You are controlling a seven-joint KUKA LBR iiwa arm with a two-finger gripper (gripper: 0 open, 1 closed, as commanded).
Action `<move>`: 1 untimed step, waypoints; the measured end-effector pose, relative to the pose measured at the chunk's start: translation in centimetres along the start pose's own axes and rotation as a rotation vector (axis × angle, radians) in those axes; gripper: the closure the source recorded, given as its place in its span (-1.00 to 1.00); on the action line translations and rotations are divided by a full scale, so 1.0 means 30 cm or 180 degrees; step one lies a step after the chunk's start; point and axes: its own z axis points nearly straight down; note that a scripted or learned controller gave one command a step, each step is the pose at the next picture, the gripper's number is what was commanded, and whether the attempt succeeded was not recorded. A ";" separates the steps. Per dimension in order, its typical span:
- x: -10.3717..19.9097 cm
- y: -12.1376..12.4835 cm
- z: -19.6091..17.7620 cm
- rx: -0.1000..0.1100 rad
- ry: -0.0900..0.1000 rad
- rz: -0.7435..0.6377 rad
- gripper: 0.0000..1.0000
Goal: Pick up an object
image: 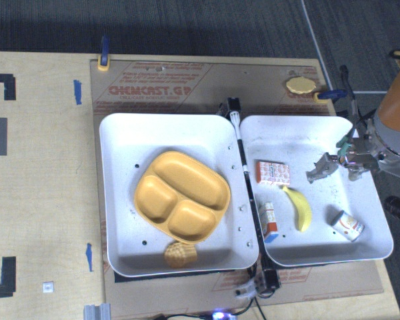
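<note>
Yellow banana (299, 209) lies below the fingers (318, 172).

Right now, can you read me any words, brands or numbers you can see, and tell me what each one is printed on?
"CHEMCAST GP": red print on the brown board behind the bins; the last letters are uncertain.
Smaller red print on that board: too blurred to read.
Red and white carton: print too small to read.
Small tube: unreadable.
Small can: label unreadable.

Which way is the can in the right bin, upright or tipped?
Tipped. The can lies on its side on the right bin floor, near the banana.
</note>
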 end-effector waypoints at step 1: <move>-0.042 0.024 0.419 0.0001 -0.0001 0.0004 -1.00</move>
